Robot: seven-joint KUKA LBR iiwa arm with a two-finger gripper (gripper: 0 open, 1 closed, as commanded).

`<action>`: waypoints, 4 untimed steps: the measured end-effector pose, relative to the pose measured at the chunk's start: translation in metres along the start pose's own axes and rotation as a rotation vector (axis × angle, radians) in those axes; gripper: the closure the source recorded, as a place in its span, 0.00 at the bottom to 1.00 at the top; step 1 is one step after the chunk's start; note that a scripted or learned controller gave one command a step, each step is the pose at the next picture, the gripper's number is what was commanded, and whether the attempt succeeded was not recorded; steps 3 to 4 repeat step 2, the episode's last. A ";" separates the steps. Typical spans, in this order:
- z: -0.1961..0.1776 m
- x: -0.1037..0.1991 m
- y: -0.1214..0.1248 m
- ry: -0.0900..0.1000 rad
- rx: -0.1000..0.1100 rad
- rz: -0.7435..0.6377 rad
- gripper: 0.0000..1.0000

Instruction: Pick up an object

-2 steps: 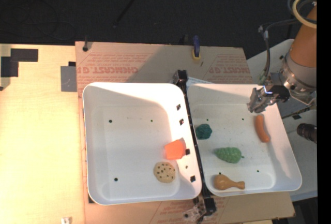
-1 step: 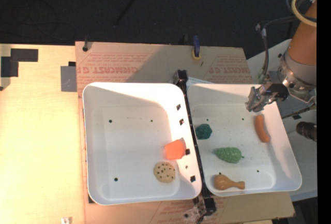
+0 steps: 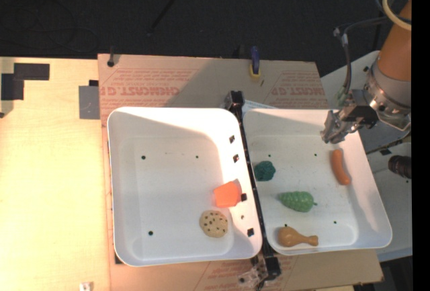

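My gripper (image 3: pixel 331 132) hangs over the far right part of the right bin (image 3: pixel 378 208), above and slightly left of an orange sausage (image 3: pixel 340 167) lying near the bin's right wall. Also in this bin are a dark teal lump (image 3: pixel 264 171) by the left wall, a bumpy green vegetable (image 3: pixel 297 201) in the middle and a tan drumstick (image 3: pixel 296 237) near the front. The left bin (image 3: pixel 115 169) holds an orange block (image 3: pixel 228 193) against its right wall and a round speckled cookie (image 3: pixel 214 223) in front of it. I see nothing hanging from the gripper.
The two bins meet at a dark divider with clips (image 3: pixel 240 162). They rest on a cardboard sheet (image 3: pixel 181 85) on the pale wooden bench (image 3: pixel 47 175). A blue clamp (image 3: pixel 254 62) stands at the cardboard's far edge. Cables (image 3: pixel 347 61) run by the arm.
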State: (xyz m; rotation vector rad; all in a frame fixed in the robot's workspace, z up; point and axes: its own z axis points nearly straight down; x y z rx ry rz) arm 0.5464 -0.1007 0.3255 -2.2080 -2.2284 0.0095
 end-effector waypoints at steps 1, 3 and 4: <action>-0.009 0.001 0.000 -0.001 0.002 -0.010 1.00; -0.018 0.001 0.000 -0.001 0.005 -0.021 1.00; -0.018 0.001 0.000 -0.001 0.005 -0.021 1.00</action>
